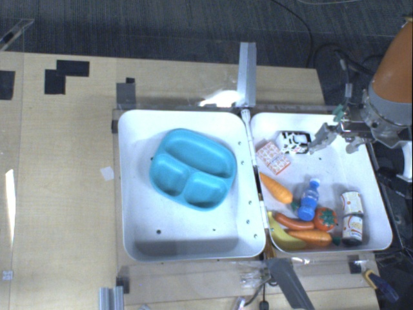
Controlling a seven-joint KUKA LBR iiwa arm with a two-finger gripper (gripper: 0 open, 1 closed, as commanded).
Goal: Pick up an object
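Note:
My gripper (337, 142) hangs over the back right part of the right bin (381, 202), open, with nothing between its fingers. Its left fingertip (319, 142) is close beside a black-and-white item (293, 141). The bin also holds a red-checked packet (273, 158), a carrot (277, 188), a blue bottle (309, 199), a red sausage-like piece (295, 223), a red tomato-like piece (325, 218), a banana (286, 239), an orange piece (314, 237) and a small can (352, 217).
The left bin (132, 192) holds a blue divided plate (192, 168). A metal post (247, 76) stands behind the ridge between the bins. The arm's orange band (395, 73) is at the right edge. Cables lie behind the bench.

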